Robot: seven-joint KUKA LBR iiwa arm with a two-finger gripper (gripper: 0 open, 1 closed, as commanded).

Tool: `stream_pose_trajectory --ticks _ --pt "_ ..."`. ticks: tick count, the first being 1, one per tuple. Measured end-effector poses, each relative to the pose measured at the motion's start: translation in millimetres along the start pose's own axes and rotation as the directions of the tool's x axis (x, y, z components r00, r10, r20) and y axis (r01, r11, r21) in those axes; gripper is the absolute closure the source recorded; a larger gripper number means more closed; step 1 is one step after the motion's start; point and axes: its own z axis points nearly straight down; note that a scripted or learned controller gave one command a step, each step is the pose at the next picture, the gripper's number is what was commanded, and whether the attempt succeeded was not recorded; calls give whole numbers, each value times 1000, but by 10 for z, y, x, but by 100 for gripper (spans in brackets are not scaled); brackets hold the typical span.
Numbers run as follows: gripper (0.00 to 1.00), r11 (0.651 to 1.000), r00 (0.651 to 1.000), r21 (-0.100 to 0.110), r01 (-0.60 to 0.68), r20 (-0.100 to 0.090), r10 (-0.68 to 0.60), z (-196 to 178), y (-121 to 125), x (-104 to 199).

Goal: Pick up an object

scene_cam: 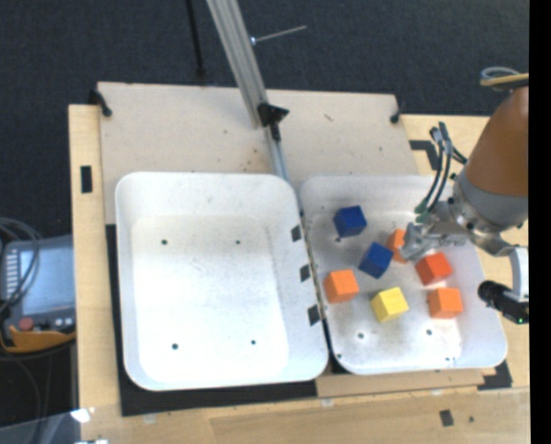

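Several small cubes lie in the right bin (368,350). One blue cube (350,220) sits toward the back and a second blue cube (375,259) lies near the middle. An orange cube (342,285) and a yellow cube (389,303) are nearer the front. A red-orange cube (434,268) and another orange cube (445,302) lie on the right. My gripper (414,244) is low over the bin, right beside a partly hidden orange cube (397,241). It is just left of the red-orange cube.
The left bin (211,276) is beside the right one, with a raised rim between them. A slanted metal rail (243,54) rises from the back of the bench. The arm's grey body and orange band (502,155) overhang the right bin's right side.
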Motion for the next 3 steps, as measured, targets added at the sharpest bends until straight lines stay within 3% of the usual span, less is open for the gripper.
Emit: stream_pose_trajectory --ticks 3 --pt "100 1000 1000 3 5 -4 -5 -170 323 1438"
